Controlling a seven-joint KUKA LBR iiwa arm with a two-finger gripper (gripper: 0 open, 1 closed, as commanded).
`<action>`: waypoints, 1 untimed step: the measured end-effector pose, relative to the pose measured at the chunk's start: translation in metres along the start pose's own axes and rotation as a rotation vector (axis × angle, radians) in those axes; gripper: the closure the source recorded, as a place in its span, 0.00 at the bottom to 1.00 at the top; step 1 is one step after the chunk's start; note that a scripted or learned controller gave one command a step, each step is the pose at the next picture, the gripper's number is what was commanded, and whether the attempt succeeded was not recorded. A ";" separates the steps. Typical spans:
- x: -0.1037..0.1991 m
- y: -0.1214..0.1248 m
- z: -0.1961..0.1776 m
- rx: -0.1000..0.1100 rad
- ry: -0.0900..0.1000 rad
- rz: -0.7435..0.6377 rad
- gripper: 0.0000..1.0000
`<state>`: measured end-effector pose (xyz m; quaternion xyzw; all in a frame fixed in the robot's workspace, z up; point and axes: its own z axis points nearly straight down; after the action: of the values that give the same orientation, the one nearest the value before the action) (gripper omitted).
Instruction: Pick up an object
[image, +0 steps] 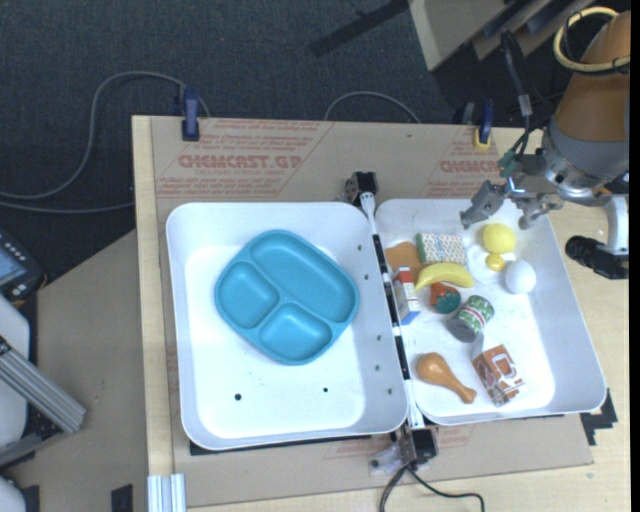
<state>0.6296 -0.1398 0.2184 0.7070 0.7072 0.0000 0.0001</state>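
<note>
The gripper (512, 205) hangs spread and unladen over the far end of the right bin (560, 390), just above a yellow lemon (497, 237). Nearer than the lemon lie a white ball (519, 276), a banana (444, 274), a can (471, 317) and a drumstick (444, 374). Left of the right bin, a blue divided plate (286, 296) lies in the left bin (200, 400).

Single fixed overhead camera, angled down across the tabletop (150, 300), framing both white bins (200, 400) at moderate range.

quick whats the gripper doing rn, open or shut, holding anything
gripper: open, fingers spread, nothing between them, poised over the far end of the right bin near the lemon.
</note>
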 end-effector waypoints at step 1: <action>-0.048 0.008 0.008 -0.003 -0.003 0.003 0.00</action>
<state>0.6371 -0.1875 0.2108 0.7083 0.7059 -0.0002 0.0022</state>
